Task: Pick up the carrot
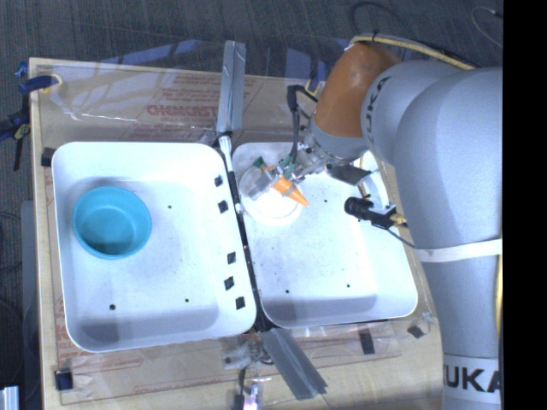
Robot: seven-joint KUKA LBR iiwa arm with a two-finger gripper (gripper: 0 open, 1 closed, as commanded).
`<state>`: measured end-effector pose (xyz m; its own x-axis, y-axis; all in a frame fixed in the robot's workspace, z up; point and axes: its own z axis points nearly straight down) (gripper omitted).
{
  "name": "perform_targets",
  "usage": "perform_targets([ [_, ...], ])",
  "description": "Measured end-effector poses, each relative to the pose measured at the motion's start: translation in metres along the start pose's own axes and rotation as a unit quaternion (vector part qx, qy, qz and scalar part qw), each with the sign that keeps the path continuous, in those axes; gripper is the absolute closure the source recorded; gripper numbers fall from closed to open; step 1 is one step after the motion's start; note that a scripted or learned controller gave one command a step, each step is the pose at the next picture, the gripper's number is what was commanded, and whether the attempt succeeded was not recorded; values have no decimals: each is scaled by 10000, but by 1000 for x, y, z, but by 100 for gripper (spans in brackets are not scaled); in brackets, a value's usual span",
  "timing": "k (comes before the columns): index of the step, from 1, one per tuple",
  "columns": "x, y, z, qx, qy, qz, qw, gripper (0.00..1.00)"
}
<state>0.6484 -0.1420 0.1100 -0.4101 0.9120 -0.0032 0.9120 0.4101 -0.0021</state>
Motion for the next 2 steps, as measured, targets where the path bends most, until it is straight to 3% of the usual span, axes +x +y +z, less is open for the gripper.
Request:
perform_targets([
  [1, 2, 4, -11, -46, -11, -35, 10000, 100],
  [2, 4, 10, -108, 5, 19, 765, 9971, 100],
])
